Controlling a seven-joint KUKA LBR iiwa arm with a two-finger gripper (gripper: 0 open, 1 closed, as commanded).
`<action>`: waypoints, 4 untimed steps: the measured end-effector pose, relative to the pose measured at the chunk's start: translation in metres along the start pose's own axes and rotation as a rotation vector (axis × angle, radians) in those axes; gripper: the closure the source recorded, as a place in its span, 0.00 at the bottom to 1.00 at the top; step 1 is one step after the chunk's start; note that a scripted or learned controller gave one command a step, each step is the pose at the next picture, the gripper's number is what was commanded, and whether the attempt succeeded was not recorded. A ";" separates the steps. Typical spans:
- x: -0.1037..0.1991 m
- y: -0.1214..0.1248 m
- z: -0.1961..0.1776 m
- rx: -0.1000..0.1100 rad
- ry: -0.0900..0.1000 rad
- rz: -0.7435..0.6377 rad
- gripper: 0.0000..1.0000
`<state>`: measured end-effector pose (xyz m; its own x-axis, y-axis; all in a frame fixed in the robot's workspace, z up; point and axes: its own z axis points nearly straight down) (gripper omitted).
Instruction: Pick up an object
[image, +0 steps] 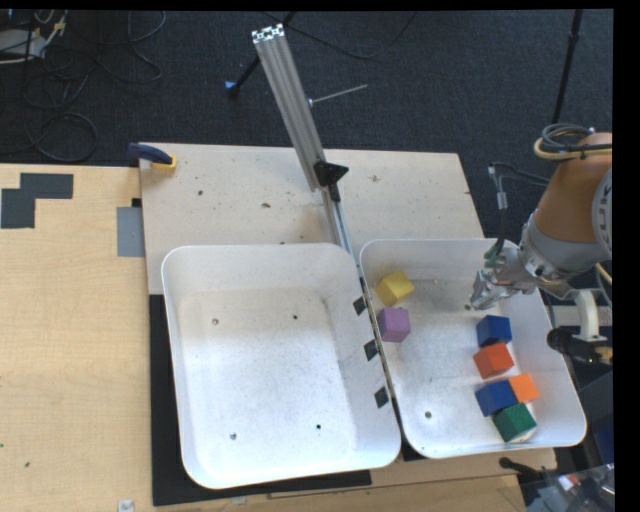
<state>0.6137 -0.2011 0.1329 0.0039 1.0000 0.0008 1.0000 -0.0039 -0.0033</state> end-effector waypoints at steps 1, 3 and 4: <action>0.000 -0.001 -0.064 -0.008 -0.002 -0.005 1.00; 0.051 -0.026 -0.115 0.000 0.002 -0.008 1.00; 0.101 -0.043 -0.100 0.002 0.002 -0.008 1.00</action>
<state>0.5709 -0.1003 0.2330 -0.0039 1.0000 0.0033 1.0000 0.0039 -0.0057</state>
